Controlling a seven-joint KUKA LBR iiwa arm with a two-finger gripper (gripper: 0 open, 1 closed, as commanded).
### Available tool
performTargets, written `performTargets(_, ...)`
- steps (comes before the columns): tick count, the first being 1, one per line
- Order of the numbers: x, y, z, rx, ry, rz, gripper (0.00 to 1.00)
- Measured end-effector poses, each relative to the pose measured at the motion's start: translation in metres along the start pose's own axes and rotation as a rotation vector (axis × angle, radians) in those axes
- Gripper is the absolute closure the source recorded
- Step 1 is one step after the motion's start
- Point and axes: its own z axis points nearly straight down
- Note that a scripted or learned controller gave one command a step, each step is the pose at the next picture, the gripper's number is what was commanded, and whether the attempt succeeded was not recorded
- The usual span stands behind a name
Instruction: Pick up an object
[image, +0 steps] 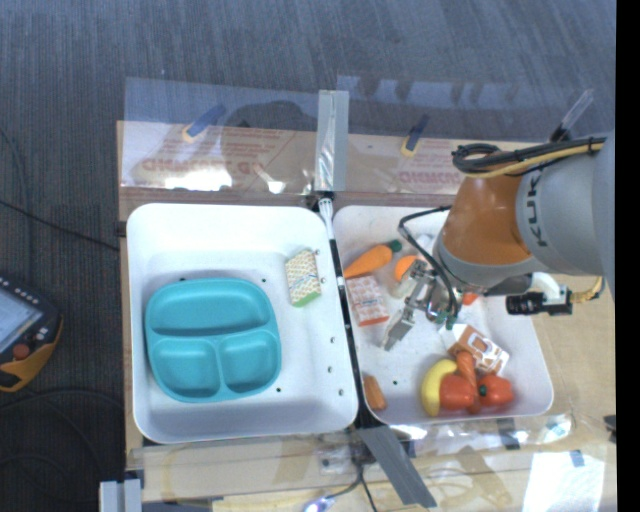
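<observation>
You've got the jaws (412, 318) hanging low over the right bin (535, 345), mid-bin, w/ nothing between them; can't tell how far apart. Carrot (367, 260) lies nr the bin's back-left corner, banana (436, 386) and tomatoes (476, 393) by its front edge. Teal tray (212, 337) in left bin.

The grey arm with its orange band reaches over the right white bin (540, 345), its claw (412, 312) hanging low above bare bin floor, fingers spread apart with nothing between them. Just left lies a small red-and-white packet (365, 299); an orange toy carrot (368, 260) sits above. A yellow toy banana (436, 385) rests near a red toy tomato (468, 393). The left white bin (205, 225) holds a teal divided plastic plate (212, 337).
</observation>
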Motion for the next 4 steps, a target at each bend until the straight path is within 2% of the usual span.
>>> performTargets(1, -0.047, 0.020, 0.000, 0.004, 0.008, 0.247, 0.00)
performTargets(2, -0.068, 0.033, 0.003, 0.022, 0.037, 0.321, 0.00)
performTargets(3, -0.074, 0.035, -0.009, 0.015, 0.006, 0.318, 1.00)
performTargets(4, -0.041, 0.105, -0.159, 0.009, 0.009, 0.588, 1.00)
